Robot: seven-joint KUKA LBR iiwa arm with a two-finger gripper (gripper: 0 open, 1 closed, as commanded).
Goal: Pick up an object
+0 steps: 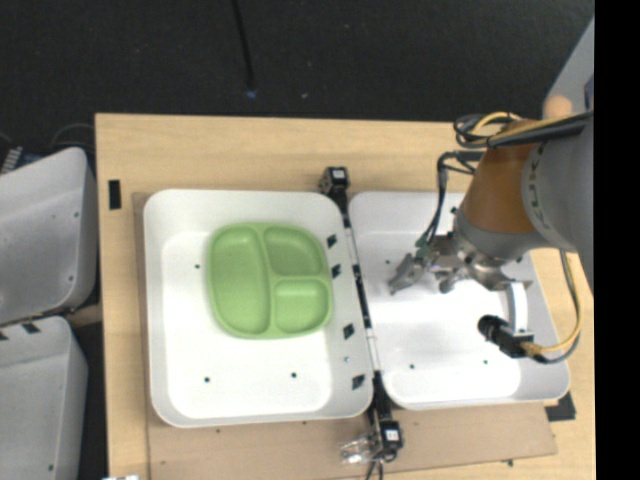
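Grey and orange-banded, the KUKA arm (pixel 520 193) reaches in from the right and hangs over the right-hand shallow white bin (pixel 440 368), its wrist above the bin's upper middle. Its two-finger gripper (pixel 420 271) points down and leftward toward the bin floor, the metal fingers (pixel 402 276) spread apart with nothing between them. A black cable with a yellow-tipped plug (pixel 505 338) loops below the wrist over the bin's right part. Bare white floor lies open in front of the gripper and along this bin's lower edge.

In the left-hand shallow white bin (pixel 180 368) lies a pale green plastic divided plate (pixel 268 280) with three compartments, flat, right side up, set in the upper middle. Its right rim sits near the ridge where the two bins meet; open white floor runs along its left side and below it. Gripper and plate are well apart, with the bins' shared wall between them. Both bins rest on a light wooden bench (pixel 120 148).
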